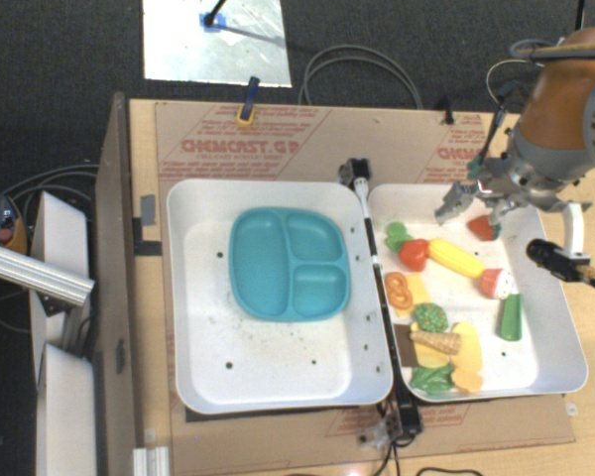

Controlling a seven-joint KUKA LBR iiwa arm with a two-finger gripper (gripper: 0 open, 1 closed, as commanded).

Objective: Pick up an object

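Cardboard (pixel 278 142) underlies two glossy white bins; we see plastic toy food (pixel 454 258) heaped right of the smooth teal plate (pixel 288 264), gripper (pixel 473 198) above it, fingers spread, empty.

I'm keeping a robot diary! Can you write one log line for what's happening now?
arm: above right white bin | gripper: near small red toy piece, not holding it | left white bin: teal divided plastic plate

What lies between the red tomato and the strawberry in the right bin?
In the camera view, the yellow corn cob lies slantwise between the red tomato and the strawberry.
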